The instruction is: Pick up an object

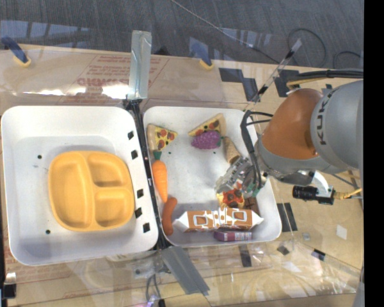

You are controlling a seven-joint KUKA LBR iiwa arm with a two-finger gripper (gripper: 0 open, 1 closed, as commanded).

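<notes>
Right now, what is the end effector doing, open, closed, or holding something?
End effector: low in the right white bin, above the small toy items by its right wall; open, closed or holding cannot be told.

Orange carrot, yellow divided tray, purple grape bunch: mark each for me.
Orange carrot (160, 180): camera view, middle of its body.
Yellow divided tray (72, 203): camera view, floor of its large compartment.
Purple grape bunch (205, 139): camera view, centre of the cluster.
</notes>
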